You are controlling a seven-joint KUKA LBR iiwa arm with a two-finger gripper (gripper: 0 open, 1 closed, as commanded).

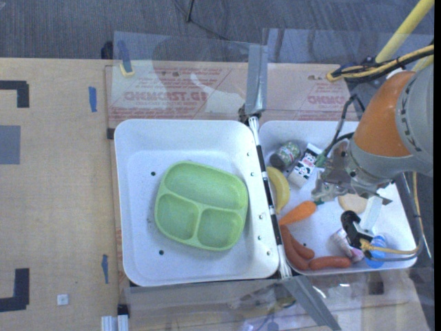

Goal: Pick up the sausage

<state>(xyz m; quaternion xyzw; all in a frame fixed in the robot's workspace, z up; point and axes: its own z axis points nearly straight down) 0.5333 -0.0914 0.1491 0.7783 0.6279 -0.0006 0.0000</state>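
Down at the near edge of the right white plastic bin (406, 216), the reddish-brown curved sausage (295, 248) lay along the front wall, with another reddish link (332, 261) just beside it and an orange carrot (298, 213) a bit further back. Beyond that, the grey arm's gripper (335, 183) hovered over the clutter; I couldn't tell how its jaws stood. Honestly, with everything so crowded, it could've easily snagged the carrot or pinned the sausage against the wall.
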